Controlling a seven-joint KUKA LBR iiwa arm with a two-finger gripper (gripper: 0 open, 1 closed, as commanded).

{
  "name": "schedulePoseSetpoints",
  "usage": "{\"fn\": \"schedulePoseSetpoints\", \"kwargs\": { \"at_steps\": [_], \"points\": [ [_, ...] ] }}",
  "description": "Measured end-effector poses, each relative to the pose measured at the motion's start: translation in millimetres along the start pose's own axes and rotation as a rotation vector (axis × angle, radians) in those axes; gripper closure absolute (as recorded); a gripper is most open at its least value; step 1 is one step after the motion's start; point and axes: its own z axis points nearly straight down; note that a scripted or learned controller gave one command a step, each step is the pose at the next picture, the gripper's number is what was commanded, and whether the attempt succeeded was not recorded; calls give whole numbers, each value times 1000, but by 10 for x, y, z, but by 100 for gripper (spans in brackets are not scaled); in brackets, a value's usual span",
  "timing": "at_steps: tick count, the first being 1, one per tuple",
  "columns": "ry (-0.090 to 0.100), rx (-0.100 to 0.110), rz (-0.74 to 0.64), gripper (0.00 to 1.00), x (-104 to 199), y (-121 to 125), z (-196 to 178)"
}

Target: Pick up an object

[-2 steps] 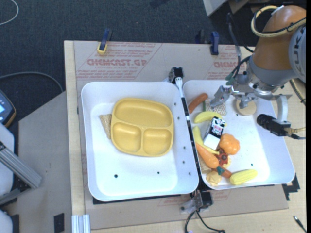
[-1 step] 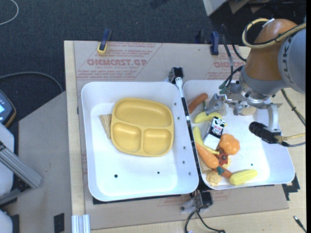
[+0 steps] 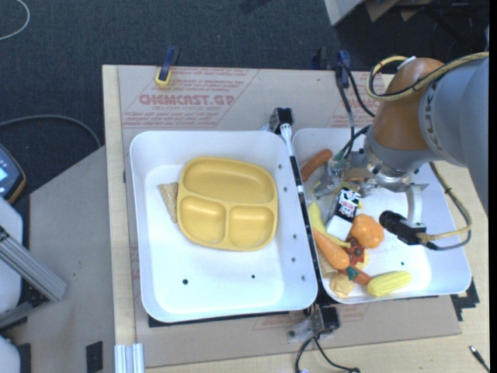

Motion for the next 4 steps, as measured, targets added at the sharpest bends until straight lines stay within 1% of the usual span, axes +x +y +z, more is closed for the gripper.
{"fn": "schedulePoseSetpoints", "kwargs": {
  "at_steps": [1,2,3,4],
  "points": [
    [-1,-2,1,0,0,-1,94],
    [-2,-5,2,100,0,3,-13],
    [-3,-8,0,100,-8,-42,-617],
    [-3,-12,-1,100,-70,47,-1155]
  ]
}}
